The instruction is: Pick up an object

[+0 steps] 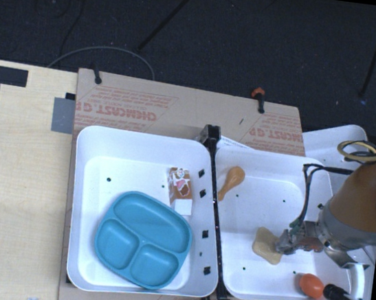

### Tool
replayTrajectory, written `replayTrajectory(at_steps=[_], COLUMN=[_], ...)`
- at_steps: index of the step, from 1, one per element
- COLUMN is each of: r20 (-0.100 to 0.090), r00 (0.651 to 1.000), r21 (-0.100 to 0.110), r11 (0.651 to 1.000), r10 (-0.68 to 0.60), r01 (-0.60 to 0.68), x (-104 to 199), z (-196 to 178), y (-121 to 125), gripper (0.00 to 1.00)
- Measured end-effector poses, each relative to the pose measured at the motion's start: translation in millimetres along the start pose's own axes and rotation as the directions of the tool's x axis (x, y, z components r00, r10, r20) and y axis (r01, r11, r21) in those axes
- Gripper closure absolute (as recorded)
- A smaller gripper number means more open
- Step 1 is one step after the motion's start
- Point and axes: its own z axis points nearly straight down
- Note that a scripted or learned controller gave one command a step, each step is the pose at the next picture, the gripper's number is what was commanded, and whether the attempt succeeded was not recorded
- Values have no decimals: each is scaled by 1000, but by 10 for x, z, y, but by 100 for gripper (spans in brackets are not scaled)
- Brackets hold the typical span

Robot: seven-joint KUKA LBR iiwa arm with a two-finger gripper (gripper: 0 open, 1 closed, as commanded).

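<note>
In the right bin (265, 191) my gripper (287, 243) is down low, right against a tan, flat object (267, 246) near the bin's middle right. Its fingertips touch or overlap that object's right edge; the arm hides how they stand. A wooden spoon-shaped piece (230, 180) lies at the bin's upper left. An orange ball-like object (311, 285) with a black handle sits at the bin's lower right corner. The left bin (95, 167) holds a blue divided plate (143, 239) and a small brown-and-white packet (181, 186).
A black divider bar (210, 211) runs between the two bins. The arm's grey body (356, 211) covers the right bin's right edge, with black cables beside it. Cardboard (179, 113) lies under both bins.
</note>
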Motion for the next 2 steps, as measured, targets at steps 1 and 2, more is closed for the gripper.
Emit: replayTrajectory(at_steps=[1, 2], r20=[3, 3], r00=[1000, 1000], r21=[-7, -7], r11=[1000, 1000], r10=[-5, -8], r01=[5, 8], x=[-24, -45], z=[-614, -1051], y=[-49, 8], gripper=[100, 100])
